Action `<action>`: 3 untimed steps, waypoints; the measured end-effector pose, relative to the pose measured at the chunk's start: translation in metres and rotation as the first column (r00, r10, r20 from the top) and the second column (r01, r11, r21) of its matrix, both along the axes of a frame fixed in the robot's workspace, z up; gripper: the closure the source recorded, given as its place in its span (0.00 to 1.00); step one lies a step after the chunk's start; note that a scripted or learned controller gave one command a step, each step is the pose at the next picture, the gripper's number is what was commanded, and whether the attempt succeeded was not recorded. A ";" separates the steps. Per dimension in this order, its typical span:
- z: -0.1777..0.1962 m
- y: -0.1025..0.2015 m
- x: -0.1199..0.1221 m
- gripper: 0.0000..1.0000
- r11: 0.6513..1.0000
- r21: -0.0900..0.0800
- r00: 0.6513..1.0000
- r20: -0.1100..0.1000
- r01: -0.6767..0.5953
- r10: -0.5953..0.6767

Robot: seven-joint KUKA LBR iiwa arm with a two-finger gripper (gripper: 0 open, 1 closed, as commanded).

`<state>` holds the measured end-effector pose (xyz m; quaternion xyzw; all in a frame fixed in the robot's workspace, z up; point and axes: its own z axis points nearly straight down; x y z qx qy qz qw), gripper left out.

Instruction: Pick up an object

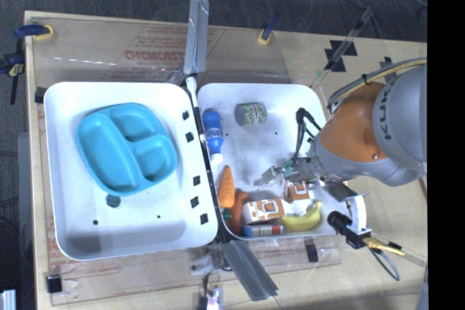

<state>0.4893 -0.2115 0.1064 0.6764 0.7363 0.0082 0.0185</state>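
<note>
On the bench: two shallow white bins sat side by side, the left bin (58,156) and the right bin (280,94), parted by a ridge bearing black clips.
Pincer (290,178): it hung low inside the right bin, near that bin's right wall, below the arm's orange band (349,134); whether it stood wide, narrow or closed on something could not be told from the tangle of metal and cable around it.
Left bin: it held a blue divided tray (127,147), lying tilted well to the left of the pincer, beyond the ridge.
Right bin, far side: a small green can (251,113) lay on its side, up and to the left of the pincer, apart from it.
Right bin, left wall: a blue-capped bottle (213,131) lay along the ridge, left of the pincer.
Right bin, near-left: an orange carrot (227,187) lay lengthwise, left of the pincer and below the bottle.
Right bin, near edge: a small printed carton (263,211) sat just below and left of the pincer, touching the carrot's side.
Beside the carton: a yellow banana (305,218) curved just below the pincer, close to it.
Under the carton: a red-and-blue tube (261,230) lay along the near wall.
Task's thing: the objects nearest the pincer were the carton and the banana; none was seen between its tips.
</note>
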 end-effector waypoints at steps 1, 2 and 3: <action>0.000 -0.001 -0.001 0.00 0.997 -0.004 0.997 -0.005 -0.080 0.079; 0.000 -0.003 -0.002 0.00 0.989 -0.006 0.989 -0.009 -0.151 0.151; -0.001 -0.004 -0.003 0.00 0.980 -0.008 0.980 -0.012 -0.197 0.197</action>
